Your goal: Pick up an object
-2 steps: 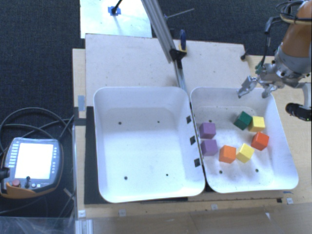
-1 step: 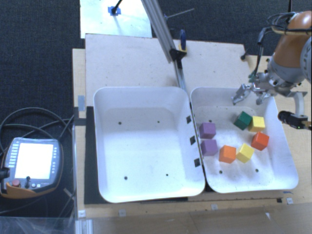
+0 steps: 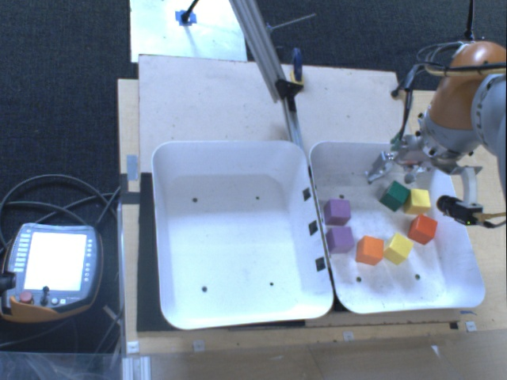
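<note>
Camera view: no brand, label or readable writing can be made out on the blocks, the bins or the arm; the pale screen of the teach pendant at lower left is too washed out to be read; a blue mark on the pale sheet at the top carries no legible text.

The right bin is seen to hold seven small blocks, all lying on its floor; two purple blocks are set one below the other near the bin's left wall; an orange block is placed just beside a yellow block; a red-orange block lies close above and to the right of that yellow one; a green block touches a second yellow block nearer the arm.

The gripper is held low at the upper part of the right bin, just above and left of the green block; nothing is seen between its fingers, and whether they are spread or closed cannot be told.

A slanted metal pole with a clamp crosses the board behind the bins and ends near the seam between them; the left bin stands beside the right one, their walls touching; cables are looped around the pendant on the dark floor.
</note>
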`<state>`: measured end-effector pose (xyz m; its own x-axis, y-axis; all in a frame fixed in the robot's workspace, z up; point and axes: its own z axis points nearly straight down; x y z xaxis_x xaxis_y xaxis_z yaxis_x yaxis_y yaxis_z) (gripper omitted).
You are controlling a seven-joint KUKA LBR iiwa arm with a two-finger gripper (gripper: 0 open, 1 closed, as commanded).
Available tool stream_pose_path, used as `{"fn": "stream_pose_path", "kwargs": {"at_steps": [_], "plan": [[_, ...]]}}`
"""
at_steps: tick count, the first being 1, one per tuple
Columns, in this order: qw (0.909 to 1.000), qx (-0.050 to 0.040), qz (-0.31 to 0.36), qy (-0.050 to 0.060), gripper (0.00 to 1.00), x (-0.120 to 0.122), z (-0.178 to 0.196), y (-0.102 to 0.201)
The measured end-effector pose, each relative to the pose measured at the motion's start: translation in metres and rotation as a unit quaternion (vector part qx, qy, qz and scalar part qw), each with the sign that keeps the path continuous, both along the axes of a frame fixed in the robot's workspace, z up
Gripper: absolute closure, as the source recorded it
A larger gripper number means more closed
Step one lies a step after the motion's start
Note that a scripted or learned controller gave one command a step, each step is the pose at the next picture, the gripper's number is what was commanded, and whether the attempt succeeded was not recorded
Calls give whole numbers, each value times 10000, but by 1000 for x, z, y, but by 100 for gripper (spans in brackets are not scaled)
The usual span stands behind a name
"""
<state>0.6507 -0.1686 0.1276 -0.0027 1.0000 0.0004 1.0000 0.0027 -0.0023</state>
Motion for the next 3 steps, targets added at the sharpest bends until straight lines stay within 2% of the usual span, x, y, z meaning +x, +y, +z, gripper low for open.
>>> {"fn": "stream_pose_path", "kwargs": {"at_steps": [1, 3], "plan": [[10000, -9, 13, -40, 100, 2, 15, -1], [10000, -16, -1, -52, 100, -3, 113, -13]]}}
